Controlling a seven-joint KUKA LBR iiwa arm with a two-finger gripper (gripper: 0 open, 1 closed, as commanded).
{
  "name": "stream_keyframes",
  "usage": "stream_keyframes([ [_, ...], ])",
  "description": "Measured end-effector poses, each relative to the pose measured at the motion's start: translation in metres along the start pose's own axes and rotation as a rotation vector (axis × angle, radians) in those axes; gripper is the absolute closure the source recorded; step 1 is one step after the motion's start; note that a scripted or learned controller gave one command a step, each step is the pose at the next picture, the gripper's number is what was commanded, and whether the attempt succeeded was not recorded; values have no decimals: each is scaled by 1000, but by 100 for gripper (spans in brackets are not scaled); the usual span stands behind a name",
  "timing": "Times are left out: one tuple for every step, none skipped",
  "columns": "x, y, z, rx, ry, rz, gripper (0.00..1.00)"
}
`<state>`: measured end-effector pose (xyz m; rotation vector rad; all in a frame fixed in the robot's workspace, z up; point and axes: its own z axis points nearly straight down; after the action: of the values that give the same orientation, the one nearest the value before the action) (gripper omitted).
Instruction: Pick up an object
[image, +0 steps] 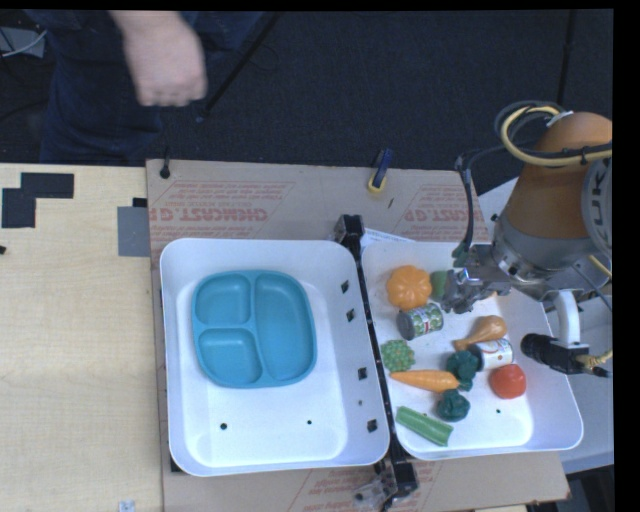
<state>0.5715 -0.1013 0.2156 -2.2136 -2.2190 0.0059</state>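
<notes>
Orange pumpkin (409, 286), round and ribbed, beside fingers (462, 290) whose spread I cannot tell

A blue divided plate (252, 328) lies in the left bin (180, 400), well left of the gripper. A blue-and-yellow clamp (380, 172) sits on the cardboard sheet (260, 205) beyond it.

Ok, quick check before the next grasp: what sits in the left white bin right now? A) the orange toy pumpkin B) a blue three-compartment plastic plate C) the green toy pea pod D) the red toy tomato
B: the blue three-compartment plastic plate lies in the left white bin, while the orange pumpkin, red tomato and green pea pod all lie in the right white bin.
</notes>
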Motion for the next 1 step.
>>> stream_keyframes([
  [35, -29, 1, -1, 0, 0, 100],
])
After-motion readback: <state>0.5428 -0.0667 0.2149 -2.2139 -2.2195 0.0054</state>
